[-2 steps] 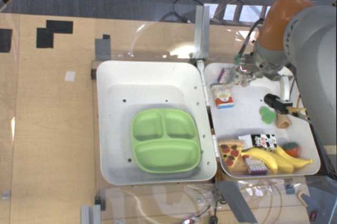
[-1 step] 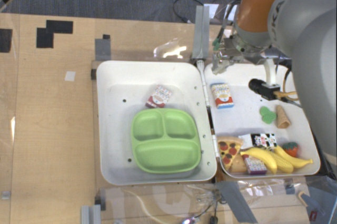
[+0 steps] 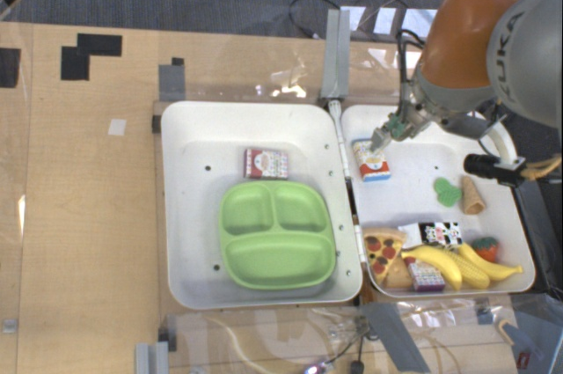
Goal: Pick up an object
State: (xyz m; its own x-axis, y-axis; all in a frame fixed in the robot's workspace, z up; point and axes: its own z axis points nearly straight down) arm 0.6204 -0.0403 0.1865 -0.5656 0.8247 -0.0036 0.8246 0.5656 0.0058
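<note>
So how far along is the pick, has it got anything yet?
Nothing looks picked yet. The gripper is low in the right bin, just above the small carton near the bin's left wall, so the approach seems done. The carton lies on the bin floor. The pizza slice, bananas and green plate lie apart from it. Left: grasp and lift.

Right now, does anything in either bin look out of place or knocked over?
Nothing looks spilled or damaged. The green plate lies flat in the left bin; toy food crowds the right bin's near edge, with the bananas lying among it.
</note>
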